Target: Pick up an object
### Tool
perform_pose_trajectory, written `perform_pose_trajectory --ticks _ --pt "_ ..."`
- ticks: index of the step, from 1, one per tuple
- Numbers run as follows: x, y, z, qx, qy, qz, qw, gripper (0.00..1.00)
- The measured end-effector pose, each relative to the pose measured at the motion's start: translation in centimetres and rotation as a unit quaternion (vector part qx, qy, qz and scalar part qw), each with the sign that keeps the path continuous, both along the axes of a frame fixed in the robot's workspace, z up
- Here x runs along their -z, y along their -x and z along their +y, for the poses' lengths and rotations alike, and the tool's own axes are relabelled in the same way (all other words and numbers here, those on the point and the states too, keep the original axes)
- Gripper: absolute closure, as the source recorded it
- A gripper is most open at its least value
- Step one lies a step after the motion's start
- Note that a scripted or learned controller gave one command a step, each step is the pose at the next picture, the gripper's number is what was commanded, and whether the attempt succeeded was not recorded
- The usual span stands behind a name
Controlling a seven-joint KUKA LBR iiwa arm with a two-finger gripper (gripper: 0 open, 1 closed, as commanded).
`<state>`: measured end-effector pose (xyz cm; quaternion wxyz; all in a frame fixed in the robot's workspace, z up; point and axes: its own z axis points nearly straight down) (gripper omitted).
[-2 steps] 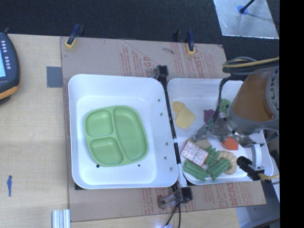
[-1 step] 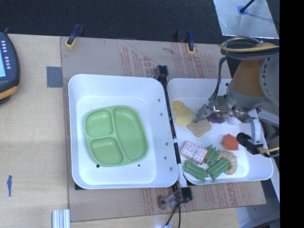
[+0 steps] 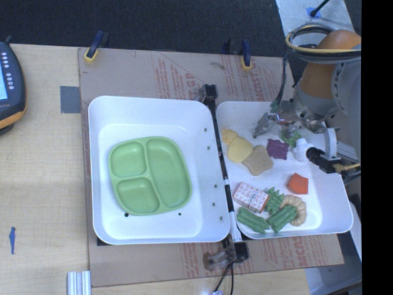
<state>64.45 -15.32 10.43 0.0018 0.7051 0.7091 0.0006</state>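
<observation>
Gripper (image 3: 277, 119), two-finger, metal, on the grey arm with orange band (image 3: 325, 66): sits low over the far part of the right-hand shallow white bin (image 3: 334, 217). Whether it is spread or closed cannot be told; nothing is seen held in it.

Nearest candidates for the pick: small purple toy piece (image 3: 277, 149), just beside and below the gripper; small green leafy toy piece (image 3: 290, 136), partly under the wrist hardware. Both lie in the right bin, unlifted.

Risks, as judged:
- The purple and green pieces lie close together, so a closing grip could catch both, or nudge one aside and shut on air.
- Both are small and low, so a shallow descent would likely slip off the top.
- The bin's far wall is near, and a drift outward could strike it.

Other contents of the right bin, going outward: tan bread-slice toy (image 3: 258, 160) touching a yellow rounded toy (image 3: 238, 147); orange-red wedge (image 3: 298, 183), apart from the rest; red-and-white printed box (image 3: 250, 196); green bean-pod toys (image 3: 265, 215), piled against a tan shrimp-like toy (image 3: 298, 209).

Left-hand shallow white bin (image 3: 98, 165): holds a light green divided plastic plate (image 3: 150, 174), well apart from the gripper.

Periphery: blue clamps (image 3: 246, 55) on the brown cardboard sheet (image 3: 153, 72).
</observation>
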Motion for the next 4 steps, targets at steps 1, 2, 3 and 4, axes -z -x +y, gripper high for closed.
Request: perform_pose_trajectory --ticks 1,2,3,4 --pt "1.1 2.9 -0.6 0.002 -0.0007 0.001 1.0 0.0" --pt "-0.5 -0.5 -2.1 -0.001 0.0 0.0 1.0 0.0" --pt "1.4 3.6 -0.2 0.002 -0.0013 0.006 1.0 0.0" --pt "-4.6 1.5 -4.0 0.002 0.001 -0.001 1.0 0.0"
